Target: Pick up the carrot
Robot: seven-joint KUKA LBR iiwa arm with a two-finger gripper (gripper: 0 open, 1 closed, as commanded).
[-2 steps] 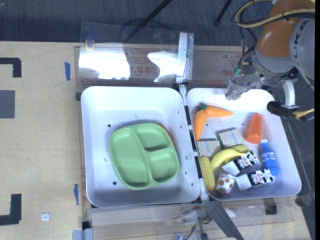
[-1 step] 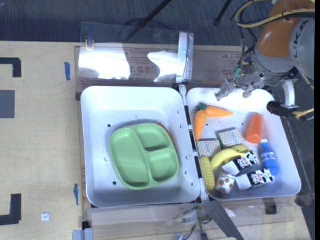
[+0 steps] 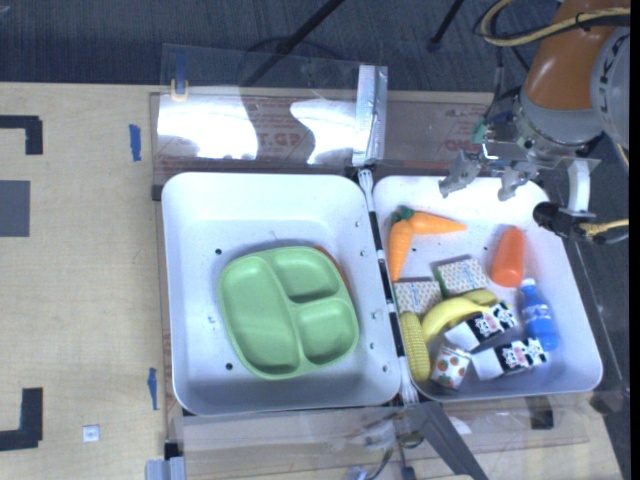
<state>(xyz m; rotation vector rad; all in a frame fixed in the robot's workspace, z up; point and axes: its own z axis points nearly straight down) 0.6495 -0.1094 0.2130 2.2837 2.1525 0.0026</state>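
Observation:
Two orange carrots with green tops lie at the back left of the right bin (image 3: 585,313). One carrot (image 3: 434,224) lies crosswise, pointing right. The other carrot (image 3: 398,249) runs toward the front along the bin's left wall. My gripper (image 3: 486,180) hangs over the bin's back edge, above and to the right of the crosswise carrot. Its fingers (image 3: 458,178) are spread open with nothing between them.
An orange bottle (image 3: 509,256), a banana (image 3: 455,313), a corn cob (image 3: 413,346), a blue bottle (image 3: 537,315), small cartons (image 3: 505,340) and snack packets (image 3: 458,275) crowd the right bin. A green divided plate (image 3: 290,311) lies in the left bin (image 3: 190,268). A clear panel (image 3: 270,118) stands behind.

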